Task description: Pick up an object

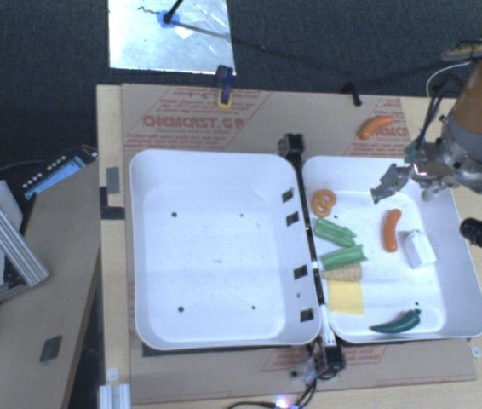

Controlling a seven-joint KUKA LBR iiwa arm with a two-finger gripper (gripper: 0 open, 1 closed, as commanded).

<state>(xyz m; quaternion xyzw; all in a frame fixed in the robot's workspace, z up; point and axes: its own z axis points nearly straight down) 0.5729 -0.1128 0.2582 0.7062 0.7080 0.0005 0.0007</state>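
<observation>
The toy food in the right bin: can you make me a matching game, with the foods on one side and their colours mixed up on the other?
Foods:
1. sausage
2. cheese slice
3. chilli pepper
4. pretzel

Colours:
A. dark green
B. orange-red
C. light brown
D. yellow

Pairs: 1-B, 2-D, 3-A, 4-C. All four lie in the right bin.
</observation>
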